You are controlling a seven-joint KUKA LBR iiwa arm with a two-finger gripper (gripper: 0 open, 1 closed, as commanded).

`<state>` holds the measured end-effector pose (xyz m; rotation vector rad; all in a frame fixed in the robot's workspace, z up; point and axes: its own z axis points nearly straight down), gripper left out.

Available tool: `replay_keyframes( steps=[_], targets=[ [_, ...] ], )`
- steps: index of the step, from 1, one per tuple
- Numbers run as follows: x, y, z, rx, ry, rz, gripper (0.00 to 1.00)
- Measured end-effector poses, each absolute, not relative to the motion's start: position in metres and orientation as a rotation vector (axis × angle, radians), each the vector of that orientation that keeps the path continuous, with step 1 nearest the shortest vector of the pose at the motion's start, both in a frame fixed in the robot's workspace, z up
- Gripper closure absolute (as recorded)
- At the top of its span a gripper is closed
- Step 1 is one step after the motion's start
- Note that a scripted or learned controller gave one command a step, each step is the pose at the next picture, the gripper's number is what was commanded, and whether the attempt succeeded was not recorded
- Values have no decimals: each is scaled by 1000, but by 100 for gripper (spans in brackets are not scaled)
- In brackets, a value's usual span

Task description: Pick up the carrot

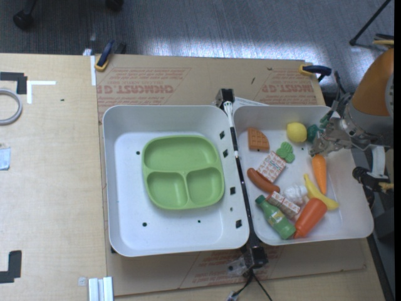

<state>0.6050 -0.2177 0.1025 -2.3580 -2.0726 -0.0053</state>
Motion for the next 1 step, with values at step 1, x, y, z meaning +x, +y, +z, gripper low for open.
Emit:
replay_keyframes(
  steps=[1],
  targets=[
    [536, -166, 172, -2392, -2036, 0, 100]
  ],
)
